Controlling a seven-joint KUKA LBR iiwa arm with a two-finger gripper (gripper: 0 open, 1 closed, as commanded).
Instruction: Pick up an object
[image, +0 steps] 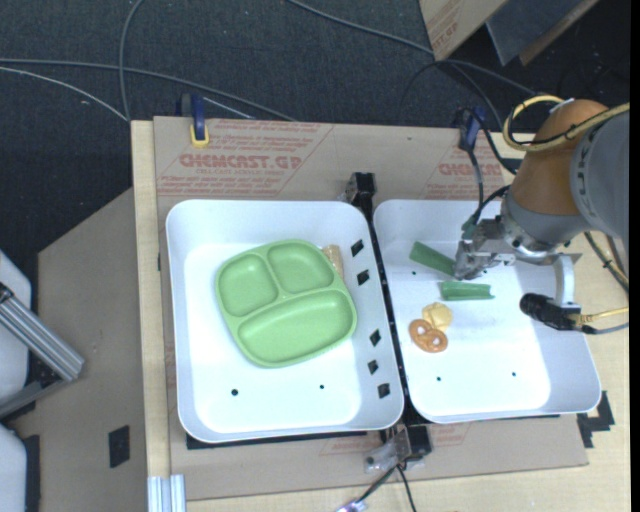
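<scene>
Currently, step: gripper (470, 262) is lowered in the right bin (560, 385), between two green strips (466, 291).
Gripper state: cannot be told.
Next: a strip must be centred, closed upon, lifted.

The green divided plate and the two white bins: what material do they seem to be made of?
The green divided plate looks like moulded plastic, matte to slightly glossy: uniform colour, soft rounded compartment ridges. The left bin and right bin seem thin formed plastic too: smooth white, rounded corners, faint sheen. Coated metal cannot be excluded.
</scene>
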